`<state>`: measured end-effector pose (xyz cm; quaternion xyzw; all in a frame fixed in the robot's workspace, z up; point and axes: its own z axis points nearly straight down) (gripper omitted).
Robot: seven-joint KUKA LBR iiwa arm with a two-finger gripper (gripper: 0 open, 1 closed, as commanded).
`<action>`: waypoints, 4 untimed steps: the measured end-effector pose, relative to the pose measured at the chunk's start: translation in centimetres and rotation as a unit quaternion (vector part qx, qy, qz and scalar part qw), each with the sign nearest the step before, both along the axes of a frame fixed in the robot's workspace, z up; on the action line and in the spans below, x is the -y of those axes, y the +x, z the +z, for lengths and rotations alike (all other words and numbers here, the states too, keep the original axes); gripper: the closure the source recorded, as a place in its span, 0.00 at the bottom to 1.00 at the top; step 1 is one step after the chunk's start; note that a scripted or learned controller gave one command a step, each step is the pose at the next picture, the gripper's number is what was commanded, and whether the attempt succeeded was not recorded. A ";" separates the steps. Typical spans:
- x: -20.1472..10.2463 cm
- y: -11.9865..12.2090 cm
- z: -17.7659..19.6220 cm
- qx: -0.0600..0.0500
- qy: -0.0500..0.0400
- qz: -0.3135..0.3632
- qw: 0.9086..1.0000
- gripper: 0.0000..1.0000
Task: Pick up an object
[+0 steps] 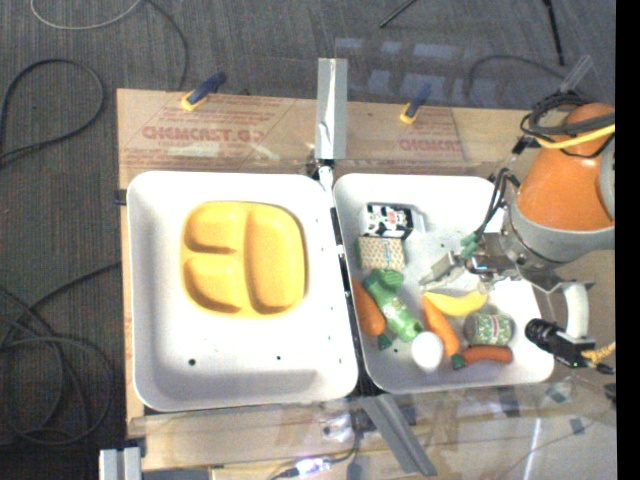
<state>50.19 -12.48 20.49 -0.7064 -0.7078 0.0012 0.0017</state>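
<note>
From the overhead camera view, the grey arm with its orange band (565,188) reached in from the right over the right-hand shallow white bin (440,193); its two-finger gripper (462,259) sat low, just above the curved yellow plastic banana (455,303), and whether it was open or closed could not be told from this slant; nothing was visibly between its tips, so by my reckoning no pick had been made; the candidates all lay in that bin: a black-and-white printed box (390,219), a patterned tan carton (381,254), a green plastic bottle (392,308), an orange carrot (370,313) by the divider, a second carrot (441,328), a white egg-shaped ball (427,350), a small round green-labelled tin (488,327) and a red sausage-like piece (487,354); the left white bin (150,298) carried a yellow sectioned plastic tray (245,258); grasp and lift were both left to do, I judged
</note>
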 end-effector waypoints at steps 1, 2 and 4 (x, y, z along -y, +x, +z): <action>0.4 -1.5 1.5 0.000 0.000 -0.054 0.999 0.00; -0.5 0.5 -10.0 0.002 -0.001 -0.050 0.999 0.00; -4.9 0.3 1.7 0.000 -0.001 -0.041 0.999 1.00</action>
